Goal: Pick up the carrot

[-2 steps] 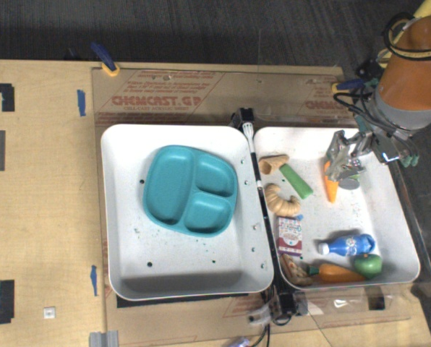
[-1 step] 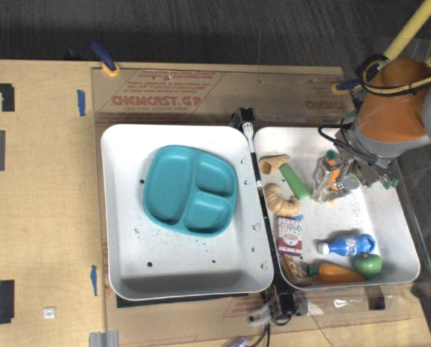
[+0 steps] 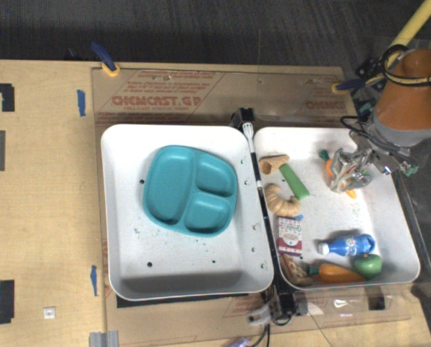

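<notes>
Arm: reaches in from the right; orange band above the wrist, over the right bin (image 3: 407,215).
End effector (image 3: 349,172): low in the far part of the right bin. Whether it is apart or together I cannot tell; the metal parts blur together. A small orange bit shows just under it, identity unclear.
Carrot (image 3: 333,272): lies flat near the front wall of the right bin, well apart from the end effector, nearer the camera and slightly left of it. Not held.
Neighbours of carrot: green ball (image 3: 369,265) touching its right end; blue bottle (image 3: 348,246) just behind it, between carrot and end effector.
Other items: green stick (image 3: 295,181) and croissant (image 3: 282,199) to the left of the end effector; red-white packet (image 3: 290,236) left of the bottle.
Left bin (image 3: 129,259): holds a teal tray (image 3: 189,189).
Step, judged: approach; no grasp made.
Next move, judged: lift clear, travel toward the front wall past the bottle, align across the carrot's long axis, descend, avoiding the ball.
</notes>
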